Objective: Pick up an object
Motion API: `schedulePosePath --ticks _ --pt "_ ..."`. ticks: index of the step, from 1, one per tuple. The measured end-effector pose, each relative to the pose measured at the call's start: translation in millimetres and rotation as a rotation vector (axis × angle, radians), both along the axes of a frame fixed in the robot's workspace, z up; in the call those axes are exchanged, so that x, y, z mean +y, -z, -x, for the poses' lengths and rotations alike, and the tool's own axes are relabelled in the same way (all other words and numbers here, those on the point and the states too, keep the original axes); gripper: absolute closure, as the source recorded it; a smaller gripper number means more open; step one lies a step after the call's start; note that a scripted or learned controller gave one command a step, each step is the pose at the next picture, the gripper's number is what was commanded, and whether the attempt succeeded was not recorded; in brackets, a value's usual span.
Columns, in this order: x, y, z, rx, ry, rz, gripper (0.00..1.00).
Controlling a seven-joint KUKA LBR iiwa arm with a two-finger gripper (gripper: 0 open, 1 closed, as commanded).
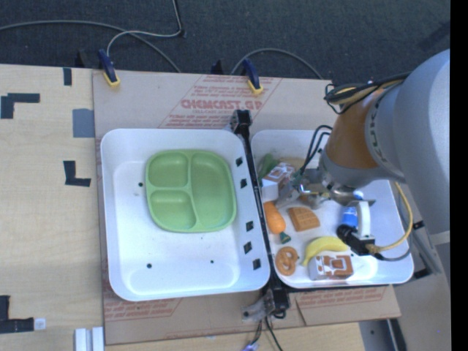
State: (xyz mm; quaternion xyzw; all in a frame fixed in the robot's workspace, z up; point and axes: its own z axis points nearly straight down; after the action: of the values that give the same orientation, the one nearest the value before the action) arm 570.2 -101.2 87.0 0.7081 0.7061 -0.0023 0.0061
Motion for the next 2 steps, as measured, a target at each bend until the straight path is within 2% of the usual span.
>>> schedulePosePath --ticks 1,2 --pt "1 1 -63 0.006 -0.002 -0.005 0.0" --pt "-13 2 -88 0.08 -0.018 -0.039 0.0"
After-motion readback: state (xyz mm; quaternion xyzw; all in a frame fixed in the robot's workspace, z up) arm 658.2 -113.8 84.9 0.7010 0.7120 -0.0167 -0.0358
